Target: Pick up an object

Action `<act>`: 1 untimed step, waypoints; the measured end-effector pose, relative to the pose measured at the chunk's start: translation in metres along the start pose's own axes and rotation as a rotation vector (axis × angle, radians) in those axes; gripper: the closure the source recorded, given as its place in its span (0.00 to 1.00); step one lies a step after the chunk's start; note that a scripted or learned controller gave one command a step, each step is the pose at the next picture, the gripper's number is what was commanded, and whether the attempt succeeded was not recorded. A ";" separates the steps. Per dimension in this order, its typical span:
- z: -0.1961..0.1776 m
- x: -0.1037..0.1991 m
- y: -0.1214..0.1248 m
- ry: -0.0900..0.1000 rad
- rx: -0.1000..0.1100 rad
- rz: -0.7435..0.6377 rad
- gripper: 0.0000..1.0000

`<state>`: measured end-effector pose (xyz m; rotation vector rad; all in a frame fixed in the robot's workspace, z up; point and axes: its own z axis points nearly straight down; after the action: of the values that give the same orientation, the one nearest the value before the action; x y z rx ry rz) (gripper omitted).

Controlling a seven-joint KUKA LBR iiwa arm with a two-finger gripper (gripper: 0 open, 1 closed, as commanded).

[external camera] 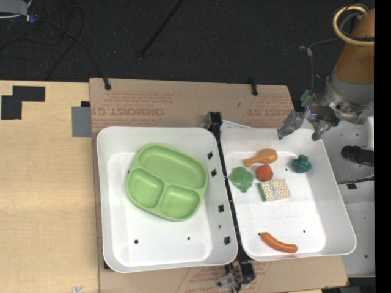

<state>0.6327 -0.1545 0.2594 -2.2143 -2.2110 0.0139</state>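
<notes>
Brightness: even, fairly bright light falls on the two shallow white plastic bins [183,258], while the background above the bench is nearly black.
Source: overhead and diffuse, judging by the weak shadows.
Shadows: a soft, narrow one hugs the lower rim of the light green sectioned plastic tray [166,182].
Glare: the white bin floors look slightly washed out, with no hard hotspots.
Sharpness: moderate and somewhat grainy; the mirrored red print on the brown cardboard sheet [153,105] stays legible.
Edges: the grey arm with orange band [354,60] looks soft and slightly blurred.
</notes>
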 end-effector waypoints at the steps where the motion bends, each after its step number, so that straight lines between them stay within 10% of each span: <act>1: -0.008 0.000 0.002 -0.002 -0.012 -0.002 0.00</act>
<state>0.6347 -0.1544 0.2672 -2.2195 -2.2200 0.0024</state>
